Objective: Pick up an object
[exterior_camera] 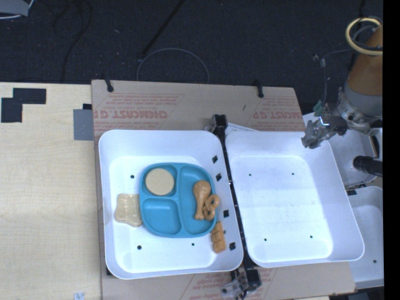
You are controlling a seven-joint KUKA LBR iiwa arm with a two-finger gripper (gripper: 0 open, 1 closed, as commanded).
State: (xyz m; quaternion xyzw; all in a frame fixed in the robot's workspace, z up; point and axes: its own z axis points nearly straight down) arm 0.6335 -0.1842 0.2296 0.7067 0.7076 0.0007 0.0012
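A blue divided plate (164, 219) lies in the left bin (119, 149). A round tan cookie (159, 181) sits in its upper left compartment, and a tan pretzel-like piece (205, 200) lies in its right compartment. A pale biscuit (128, 209) rests on the bin floor against the plate's left edge. A small brown piece (218, 237) lies just off the plate's lower right corner. My gripper (314, 133) hangs at the upper right corner of the right bin (337, 180), far from all of these, with nothing visible in it.
A black divider (228, 192) joins the two bins. Cardboard (187, 108) lies under them. The arm's orange band and grey wrist (365, 74) stand at the right edge. Cables cross the dark floor behind.
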